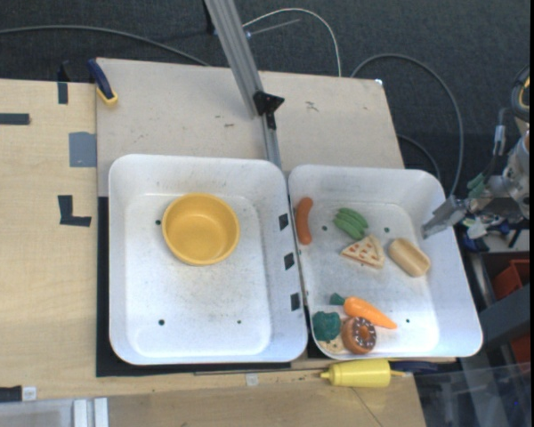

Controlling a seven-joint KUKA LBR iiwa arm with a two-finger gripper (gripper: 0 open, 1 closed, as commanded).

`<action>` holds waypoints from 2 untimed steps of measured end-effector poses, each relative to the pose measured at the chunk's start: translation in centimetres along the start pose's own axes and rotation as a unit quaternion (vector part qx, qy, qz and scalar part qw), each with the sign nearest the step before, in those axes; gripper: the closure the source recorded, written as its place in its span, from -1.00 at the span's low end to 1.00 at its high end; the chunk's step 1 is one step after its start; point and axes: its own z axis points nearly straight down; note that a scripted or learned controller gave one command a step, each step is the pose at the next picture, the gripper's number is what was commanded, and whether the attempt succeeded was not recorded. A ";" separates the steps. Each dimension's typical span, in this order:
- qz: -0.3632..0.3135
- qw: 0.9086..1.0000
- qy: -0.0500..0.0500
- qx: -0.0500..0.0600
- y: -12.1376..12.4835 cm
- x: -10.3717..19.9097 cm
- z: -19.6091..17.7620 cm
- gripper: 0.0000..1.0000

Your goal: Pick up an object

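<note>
The right bin [400,191] holds several toy foods. An orange-red sausage [303,220] lies near its left wall, with a green leafy piece [351,221] beside it. Toward the middle are a pizza wedge [363,253] and a tan bread roll [408,257]. At the front sit a carrot [368,310], a chocolate donut [360,334] and a small green piece [327,325]. My gripper [438,219] hangs over the bin's right rim, just up and right of the bread roll, with nothing visibly in it.
The left bin [205,314] contains a yellow bowl [200,229]. A yellow mustard bottle [360,374] lies outside the bins at the front edge. A grey pole [240,47] slants over the back of the bench. Cables run behind the right bin.
</note>
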 end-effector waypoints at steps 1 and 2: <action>0.000 1.000 0.000 0.000 0.0 0.0 0.0 -1.00; 0.001 1.000 0.000 0.002 0.7 -0.5 5.1 -1.00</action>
